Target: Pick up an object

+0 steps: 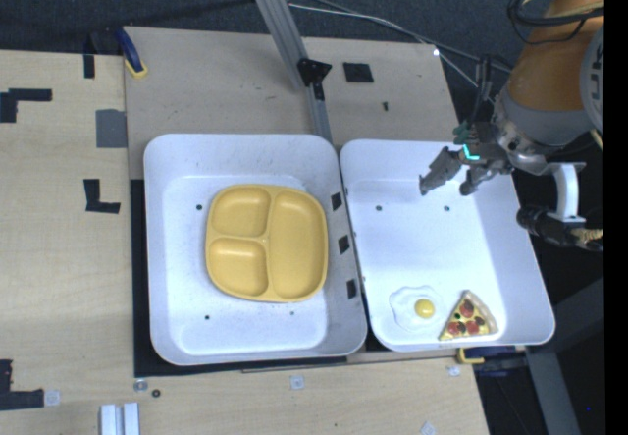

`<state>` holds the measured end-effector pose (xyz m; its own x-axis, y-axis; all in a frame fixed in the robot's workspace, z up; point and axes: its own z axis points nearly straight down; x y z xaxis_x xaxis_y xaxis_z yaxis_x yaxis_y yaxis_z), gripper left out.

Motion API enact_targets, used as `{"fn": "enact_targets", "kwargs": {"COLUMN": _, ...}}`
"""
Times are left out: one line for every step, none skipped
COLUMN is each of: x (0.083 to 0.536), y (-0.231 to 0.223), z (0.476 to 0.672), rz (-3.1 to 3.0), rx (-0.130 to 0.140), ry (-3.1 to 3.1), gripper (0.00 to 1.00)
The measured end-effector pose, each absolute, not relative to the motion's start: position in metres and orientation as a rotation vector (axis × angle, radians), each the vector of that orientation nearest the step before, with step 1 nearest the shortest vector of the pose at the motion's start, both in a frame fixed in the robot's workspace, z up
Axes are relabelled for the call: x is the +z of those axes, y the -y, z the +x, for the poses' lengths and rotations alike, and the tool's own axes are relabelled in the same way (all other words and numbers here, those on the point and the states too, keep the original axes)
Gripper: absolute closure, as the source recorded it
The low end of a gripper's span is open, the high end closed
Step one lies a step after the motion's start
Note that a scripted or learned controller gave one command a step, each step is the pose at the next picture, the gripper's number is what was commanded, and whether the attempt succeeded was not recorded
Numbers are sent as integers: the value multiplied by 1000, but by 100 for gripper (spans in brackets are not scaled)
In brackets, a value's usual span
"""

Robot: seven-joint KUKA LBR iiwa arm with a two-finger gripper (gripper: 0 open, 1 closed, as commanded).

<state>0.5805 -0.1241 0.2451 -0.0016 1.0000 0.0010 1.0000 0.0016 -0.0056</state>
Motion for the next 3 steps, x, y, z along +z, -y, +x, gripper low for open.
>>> {"fn": "enact_targets", "kwargs": {"x": 247, "y": 124, "z": 581, "rz": -2218, "rx": 1, "ry": 2223, "gripper": 0}}
{"fn": "enact_targets", "kwargs": {"x": 200, "y": 117, "z": 583, "rz": -2217, "rx": 7, "ry": 2220, "gripper": 0}}
{"fn": "enact_targets", "kwargs": {"x": 145, "y": 113, "z": 572, "rz": -2217, "rx": 6, "ry": 2220, "gripper": 0}}
